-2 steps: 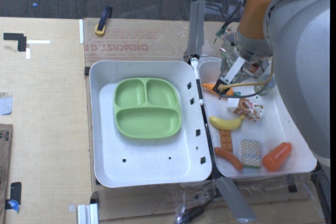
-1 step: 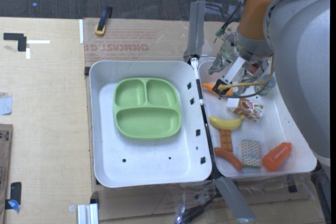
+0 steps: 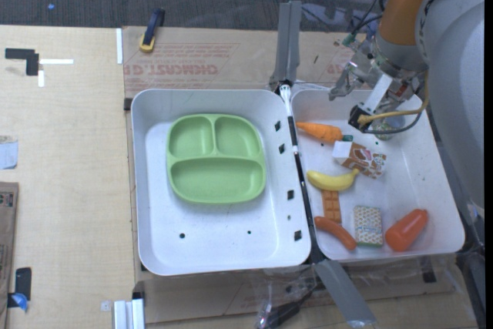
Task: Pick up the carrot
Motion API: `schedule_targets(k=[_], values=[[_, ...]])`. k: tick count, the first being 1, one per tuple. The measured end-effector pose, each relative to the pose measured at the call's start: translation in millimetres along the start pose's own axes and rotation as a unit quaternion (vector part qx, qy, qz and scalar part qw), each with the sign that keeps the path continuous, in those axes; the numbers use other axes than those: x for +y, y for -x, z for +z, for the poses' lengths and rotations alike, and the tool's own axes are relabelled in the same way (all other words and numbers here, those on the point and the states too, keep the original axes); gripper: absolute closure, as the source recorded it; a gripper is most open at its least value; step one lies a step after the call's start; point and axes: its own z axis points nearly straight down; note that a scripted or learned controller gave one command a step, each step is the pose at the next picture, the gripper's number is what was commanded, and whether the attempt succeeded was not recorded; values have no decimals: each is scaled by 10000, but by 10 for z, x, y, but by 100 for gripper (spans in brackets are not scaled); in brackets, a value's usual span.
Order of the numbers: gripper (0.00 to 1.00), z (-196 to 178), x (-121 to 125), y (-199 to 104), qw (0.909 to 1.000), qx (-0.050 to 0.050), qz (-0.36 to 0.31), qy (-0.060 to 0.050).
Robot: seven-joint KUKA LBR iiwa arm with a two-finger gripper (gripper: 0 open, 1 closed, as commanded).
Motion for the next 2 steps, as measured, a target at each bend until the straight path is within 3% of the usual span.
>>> schedule_targets(k=[1,2], values=[[0,998,140,261,9982,3,597,-3],[0,995,70,162,9995,4,-300,-3]])
